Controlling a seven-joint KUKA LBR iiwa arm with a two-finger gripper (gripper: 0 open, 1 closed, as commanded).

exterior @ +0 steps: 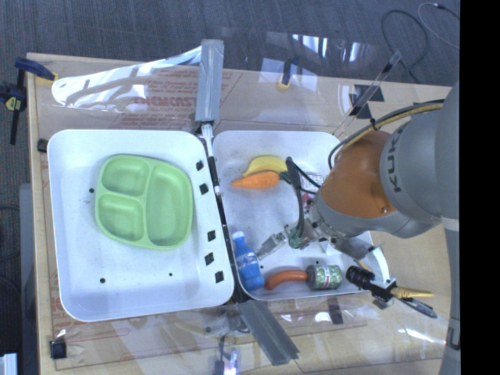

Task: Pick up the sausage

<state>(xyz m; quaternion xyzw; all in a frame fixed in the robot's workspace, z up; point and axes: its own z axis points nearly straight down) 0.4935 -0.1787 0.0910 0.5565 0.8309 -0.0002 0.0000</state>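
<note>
We're looking down on the surface (312, 92) with its two white bins, and the arm (391, 182) is reaching in over the right bin (234, 143), its orange band showing just above the wrist. The hand (275, 244) sits low in that bin, metal fingers pointing away from the arm toward the divider; they look parted with nothing between them, though the glare and small size make that hard to call firmly. The sausage (286, 276), a reddish curved piece, lies just below the hand against the near wall of the right bin, close but apart from the fingertips. Right beside the sausage, on the arm's side, we have a small green can (325, 275) lying on its side. On the other side of the sausage, just beyond the fingertips, a blue bottle (247, 262) rests along the divider. Up past the hand, toward the far end of the bin, an orange carrot (256, 181) lies touching a yellow banana (266, 164). Well off beyond the divider, the left bin (70, 209) holds a green divided tray (144, 201).
</note>
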